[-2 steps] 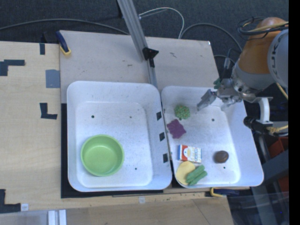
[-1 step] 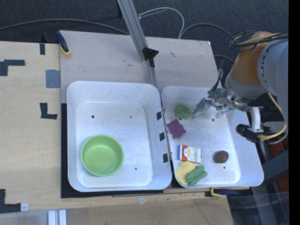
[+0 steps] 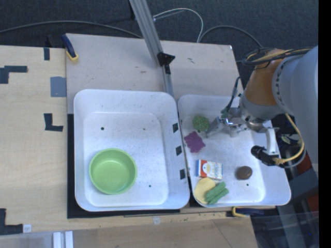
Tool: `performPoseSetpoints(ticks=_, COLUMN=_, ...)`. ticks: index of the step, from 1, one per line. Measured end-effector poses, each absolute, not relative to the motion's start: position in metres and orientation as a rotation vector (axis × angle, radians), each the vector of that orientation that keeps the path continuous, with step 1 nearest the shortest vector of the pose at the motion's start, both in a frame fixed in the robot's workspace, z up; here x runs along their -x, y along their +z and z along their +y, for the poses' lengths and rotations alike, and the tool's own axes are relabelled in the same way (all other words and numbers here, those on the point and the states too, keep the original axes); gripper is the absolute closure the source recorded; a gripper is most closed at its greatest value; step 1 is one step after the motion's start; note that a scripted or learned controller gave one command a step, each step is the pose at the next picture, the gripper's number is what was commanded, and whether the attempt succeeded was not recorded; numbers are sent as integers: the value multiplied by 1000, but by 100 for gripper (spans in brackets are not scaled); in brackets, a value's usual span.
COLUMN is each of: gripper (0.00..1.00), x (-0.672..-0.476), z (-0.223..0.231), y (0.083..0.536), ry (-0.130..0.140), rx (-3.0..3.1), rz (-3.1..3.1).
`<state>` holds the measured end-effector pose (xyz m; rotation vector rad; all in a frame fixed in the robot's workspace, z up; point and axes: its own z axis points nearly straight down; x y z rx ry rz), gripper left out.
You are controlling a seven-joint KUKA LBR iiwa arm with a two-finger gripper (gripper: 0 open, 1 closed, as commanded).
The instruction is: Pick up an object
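Camera view finds the hand (image 3: pixel 212 130) just beside a green broccoli piece (image 3: pixel 201 123) in the right bin (image 3: pixel 258 190), finger state unclear.

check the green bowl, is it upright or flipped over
Upright: the green bowl in the left bin shows its open hollow and rim facing up.

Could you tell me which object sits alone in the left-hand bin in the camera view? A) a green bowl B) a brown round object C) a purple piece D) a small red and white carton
A: the green bowl rests by itself in the near left part of the left bin, while the other small items lie in the right bin.
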<state>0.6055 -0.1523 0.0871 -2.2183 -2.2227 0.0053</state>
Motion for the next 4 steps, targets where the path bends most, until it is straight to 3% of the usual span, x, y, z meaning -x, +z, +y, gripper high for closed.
performPoseSetpoints(ticks=1, gripper=100, x=-606, z=-152, y=99, ry=3, rx=2217, rz=-2224)
performPoseSetpoints(ticks=2, gripper=100, x=-611, z=-159, y=147, ry=-2, rx=2222, rz=-2224)
performPoseSetpoints(ticks=3, gripper=100, x=-602, z=-159, y=203, ry=-3, rx=2222, rz=-2225)
performPoseSetpoints(ticks=4, gripper=100, x=-603, z=-158, y=220, ry=-1, rx=2220, rz=-2223)
